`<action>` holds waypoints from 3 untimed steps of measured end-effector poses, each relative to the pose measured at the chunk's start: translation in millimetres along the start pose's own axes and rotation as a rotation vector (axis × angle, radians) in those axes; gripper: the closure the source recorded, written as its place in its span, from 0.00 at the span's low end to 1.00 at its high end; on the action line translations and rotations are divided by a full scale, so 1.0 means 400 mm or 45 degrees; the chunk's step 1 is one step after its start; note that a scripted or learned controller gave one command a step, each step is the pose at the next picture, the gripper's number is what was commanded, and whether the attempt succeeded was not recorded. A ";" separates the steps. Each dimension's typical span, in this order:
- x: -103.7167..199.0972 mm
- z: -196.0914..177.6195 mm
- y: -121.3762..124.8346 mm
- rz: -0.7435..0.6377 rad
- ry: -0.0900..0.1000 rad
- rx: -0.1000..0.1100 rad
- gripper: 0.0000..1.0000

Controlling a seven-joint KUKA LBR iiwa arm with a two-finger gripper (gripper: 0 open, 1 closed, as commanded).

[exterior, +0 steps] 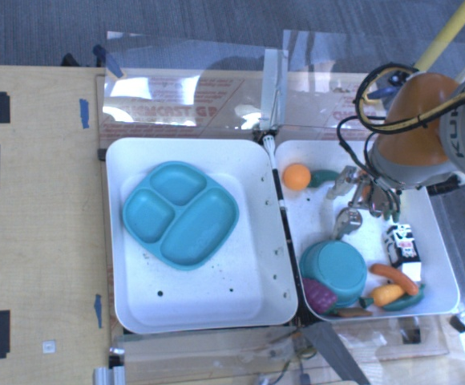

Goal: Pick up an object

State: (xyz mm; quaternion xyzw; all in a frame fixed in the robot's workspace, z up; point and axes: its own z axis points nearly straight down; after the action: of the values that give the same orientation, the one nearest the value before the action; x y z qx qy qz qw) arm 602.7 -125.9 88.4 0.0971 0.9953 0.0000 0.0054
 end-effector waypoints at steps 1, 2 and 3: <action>-0.125 0.000 -0.009 0.089 0.061 -0.003 0.00; -0.015 0.001 -0.046 0.041 0.003 0.000 0.00; -0.026 -0.028 -0.043 0.038 -0.013 0.001 1.00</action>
State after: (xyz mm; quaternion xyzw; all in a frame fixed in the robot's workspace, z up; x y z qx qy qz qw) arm 609.4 -144.7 99.5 0.1119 0.9937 -0.0009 0.0106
